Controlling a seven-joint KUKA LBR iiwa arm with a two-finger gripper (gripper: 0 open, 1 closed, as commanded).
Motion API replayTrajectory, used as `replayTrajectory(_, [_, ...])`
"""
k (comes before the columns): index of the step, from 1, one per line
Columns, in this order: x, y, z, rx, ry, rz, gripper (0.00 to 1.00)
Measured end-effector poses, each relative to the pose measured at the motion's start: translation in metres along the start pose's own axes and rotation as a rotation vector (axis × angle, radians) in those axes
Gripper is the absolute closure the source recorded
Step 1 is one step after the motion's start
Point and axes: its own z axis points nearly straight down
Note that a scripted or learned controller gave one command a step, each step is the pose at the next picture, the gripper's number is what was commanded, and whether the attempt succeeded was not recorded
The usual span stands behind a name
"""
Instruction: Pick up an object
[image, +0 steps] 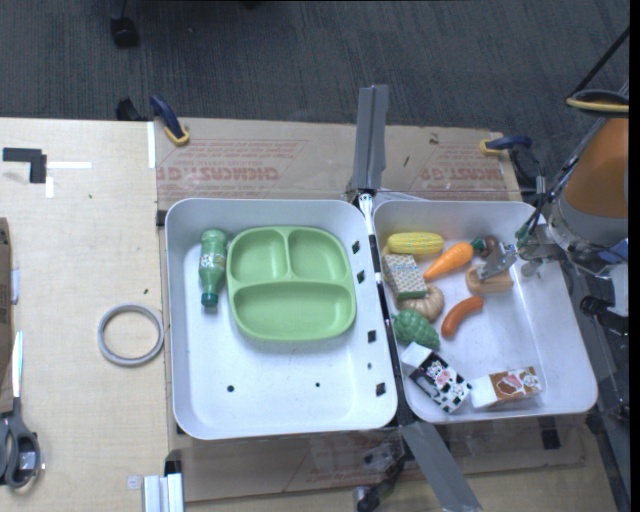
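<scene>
Objects for picking are gathered in the right bin (560, 345), one of each: a corn cob (414, 243), a carrot (447, 260), a wafer (401, 272), a sausage (461, 315), a broccoli (415, 327), a bread-like piece (424, 299), a black-and-white carton (441, 384) and a small box (514, 384) with a red-and-white picture label whose writing is too small to be read. Two white bins are counted on the desk (80, 250); in the left bin (280, 395) one green divided plate (292, 282) with three compartments is seen, and one green bottle (211, 265) is laid just beside it on its left. Mirrored red print is carried by the cardboard (260, 165) behind the bins, appearing to read "CHEMICAL GUYS", though only partly legible. The gripper (492, 267) is placed low over the right bin, near the carrot's tip and above a tan disc (490, 285); whether the jaws are apart or together cannot be told. One tape ring (130, 333) and one pair of scissors (18, 445) are left on the desk to the left.
</scene>
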Motion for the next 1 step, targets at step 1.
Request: replayTrajectory(1, [-0.0008,-0.0036,0.0001,-0.002,-0.002,-0.054,0.0])
